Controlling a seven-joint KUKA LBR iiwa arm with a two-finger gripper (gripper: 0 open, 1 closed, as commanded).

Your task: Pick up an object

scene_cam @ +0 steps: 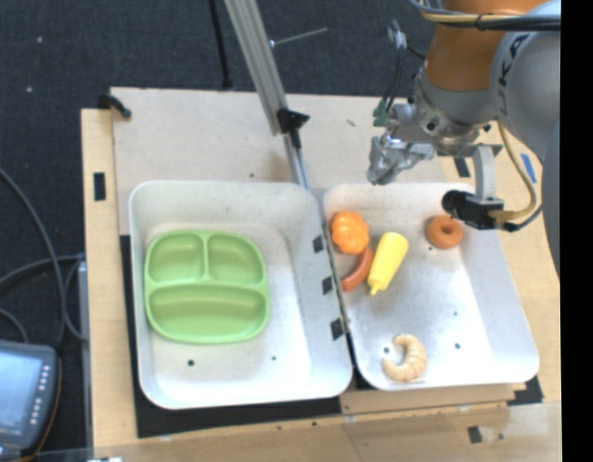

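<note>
The tool (382, 172) hangs over the far rim of the right bin (489, 301). Whether it is spread or pressed together, I cannot tell from this view.

Just in front of the tool and a little to the view's left, an orange fruit (349, 231) lies in that bin. A red sausage (357, 271) lies in front of the fruit and touches it. A yellow corn cob (387, 261) lies beside the sausage, almost straight in front of the tool. A doughnut (444, 231) lies to the view's right of the tool, near the rim. A croissant (405, 357) is far in front of the tool, well apart from it.

The left bin (287, 354), far to the view's left of the tool, carries a green divided plate (206, 286). Both bins stand on the bench (181, 138).
</note>
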